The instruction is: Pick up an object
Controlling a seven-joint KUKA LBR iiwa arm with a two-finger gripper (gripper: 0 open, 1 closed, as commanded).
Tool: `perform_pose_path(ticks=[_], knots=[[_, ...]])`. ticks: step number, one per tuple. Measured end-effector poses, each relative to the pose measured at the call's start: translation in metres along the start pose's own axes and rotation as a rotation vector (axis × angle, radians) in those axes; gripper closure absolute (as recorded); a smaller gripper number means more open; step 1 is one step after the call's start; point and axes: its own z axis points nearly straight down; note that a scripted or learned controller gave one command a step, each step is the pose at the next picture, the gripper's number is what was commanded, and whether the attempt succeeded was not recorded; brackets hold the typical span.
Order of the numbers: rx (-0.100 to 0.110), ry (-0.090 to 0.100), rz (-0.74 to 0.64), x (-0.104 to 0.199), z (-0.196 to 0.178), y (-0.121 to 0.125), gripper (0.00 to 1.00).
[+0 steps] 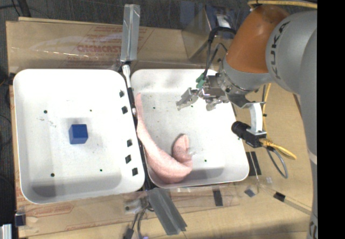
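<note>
A long pink floppy object [161,157] lies curled along the left wall and front of the right bin [226,152], its end bent upward near the middle. A small blue cube [78,133] sits in the left bin [32,125]. My gripper [199,99] hangs over the back part of the right bin, above and to the right of the pink object, apart from it. Its two fingers [186,99] are spread with nothing between them.
A metal divider bar [131,28] rises at the back between the two bins. Black clips [129,141] line the shared wall. A black connector with a yellow cable [253,134] hangs at the right bin's right edge. Cardboard lies under the bins.
</note>
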Motion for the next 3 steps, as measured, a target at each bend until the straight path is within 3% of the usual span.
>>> perform_pose_path(ticks=[1,2,3], knots=[[0.001,0.001,-0.031,0.001,0.129,-0.03,0.0],[-0.001,0.001,-0.135,-0.032,0.141,-0.07,0.0],[0.0,0.001,-0.14,-0.032,0.131,-0.069,1.0]])
